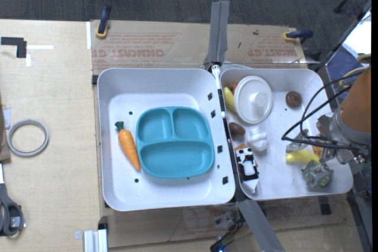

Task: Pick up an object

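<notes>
Bench: pale wooden bench top (47, 79) seen from above at a slant, bearing two shallow white bins side by side on a sheet of brown cardboard (153, 44).

Left bin: shallow white plastic bin (112, 97) holding a teal plastic divided plate (175, 142) at its centre, three compartments, all bare. Just beside the plate's left edge, a small orange toy carrot with a green top (127, 147), lying slantwise on the bin floor.

Right bin: second shallow white bin (277, 186), crowded. Near the top, a round white bowl turned upside down (253, 98), with a slim yellow toy banana (228, 97) tucked against its left side. A small brown round toy, perhaps a doughnut (293, 98), sits apart near the upper right. Below the bowl, a dark brown oval lump (236, 128), a crumpled white wad (257, 140), and a black-and-white patterned toy (246, 163) along the left wall.

Arm: grey robot arm with an orange band (357, 106), entering from the right edge, trailing black cables over the right bin.

Gripper: two-finger gripper (323, 153) low over the right bin's lower right corner; open or closed cannot be told, since the wrist and cables hide the tips.

Likely targets: yellow lumpy toy (298, 156) and grey-green crumpled object (317, 175), both directly under or just beside the tool, resting on the bin floor.

Task stage: judged as mid-reach; nothing seen lifted.

Off to the side: grey ring of tape (26, 137) on the bench at far left, well apart from the bins.
</notes>
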You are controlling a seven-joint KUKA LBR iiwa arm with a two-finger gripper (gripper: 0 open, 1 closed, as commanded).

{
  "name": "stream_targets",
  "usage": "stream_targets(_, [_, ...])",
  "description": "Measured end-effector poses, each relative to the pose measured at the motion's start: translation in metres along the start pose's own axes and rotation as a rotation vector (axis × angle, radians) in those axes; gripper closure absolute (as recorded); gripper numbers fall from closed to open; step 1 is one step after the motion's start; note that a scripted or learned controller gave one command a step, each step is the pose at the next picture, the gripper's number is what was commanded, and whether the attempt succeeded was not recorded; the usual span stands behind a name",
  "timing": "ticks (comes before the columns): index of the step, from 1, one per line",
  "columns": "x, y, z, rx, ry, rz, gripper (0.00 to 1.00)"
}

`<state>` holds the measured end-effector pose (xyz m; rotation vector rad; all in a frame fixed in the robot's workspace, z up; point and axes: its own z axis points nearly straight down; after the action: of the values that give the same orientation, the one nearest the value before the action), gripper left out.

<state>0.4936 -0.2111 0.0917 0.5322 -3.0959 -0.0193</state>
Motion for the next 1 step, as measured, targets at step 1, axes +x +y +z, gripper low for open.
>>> stream_targets(1, [0.0004, 0.0007, 0.0001, 0.000, 0.000, -0.024, 0.00])
